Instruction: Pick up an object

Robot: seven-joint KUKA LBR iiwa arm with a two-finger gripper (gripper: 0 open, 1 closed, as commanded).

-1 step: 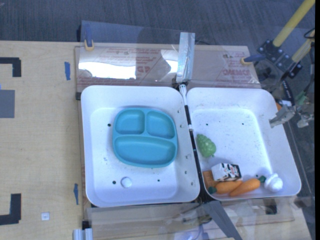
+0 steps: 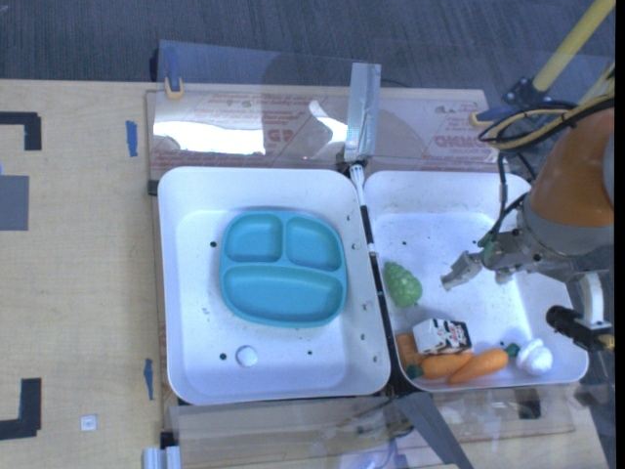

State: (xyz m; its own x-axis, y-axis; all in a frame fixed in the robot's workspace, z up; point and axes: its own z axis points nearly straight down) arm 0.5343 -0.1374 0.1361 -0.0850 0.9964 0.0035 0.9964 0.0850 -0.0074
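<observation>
We look down on a pale wooden counter with black and blue tape marks along its left part, and grey carpeted floor beyond its far edge. A clear plastic sheet with red print lies behind the two bins, and a grey metal bar stands where they meet.

The left shallow white plastic bin carries a turquoise plastic divided plate lying flat in its middle, and a small white round disc near its front edge.

The right shallow white plastic bin holds the things to pick. A green knobbly lump rests near its left wall. Toward the front edge we see a small white box with dark print, just behind two orange carrot-shaped toys, and at the right end of those a white rounded object.

The gripper hangs over the middle of the right bin, reaching in from the right on the grey arm with the orange band. It sits just right of the green lump, apart from it, and behind the box and carrots. We see nothing between its fingers, and we cannot tell whether they are spread or closed.
</observation>
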